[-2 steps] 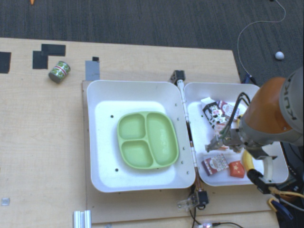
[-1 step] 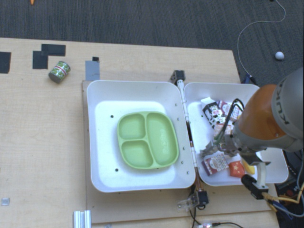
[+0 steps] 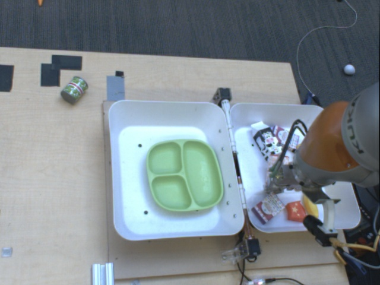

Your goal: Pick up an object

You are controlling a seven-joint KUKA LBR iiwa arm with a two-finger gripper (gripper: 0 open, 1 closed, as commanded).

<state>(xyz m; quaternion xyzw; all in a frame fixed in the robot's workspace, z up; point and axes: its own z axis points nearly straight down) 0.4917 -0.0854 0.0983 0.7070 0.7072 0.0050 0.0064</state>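
Note:
The right bin (image 3: 243, 136) holds several small objects: a black-and-white packet (image 3: 268, 140) at the back, a red-and-white packet (image 3: 269, 207) at the front, a red block (image 3: 295, 211) and a yellow piece (image 3: 311, 209) beside it. My arm with its orange band (image 3: 328, 141) hangs over this bin. The gripper (image 3: 276, 181) reaches down at the bin's middle, just above the red-and-white packet. Its tips are hidden by the wrist.
The left bin (image 3: 127, 129) holds a green three-compartment plate (image 3: 184, 175). A small green can (image 3: 73, 89) lies on the bench at the far left, near dark markers (image 3: 58, 70). Cables (image 3: 356, 248) crowd the bench's front right corner.

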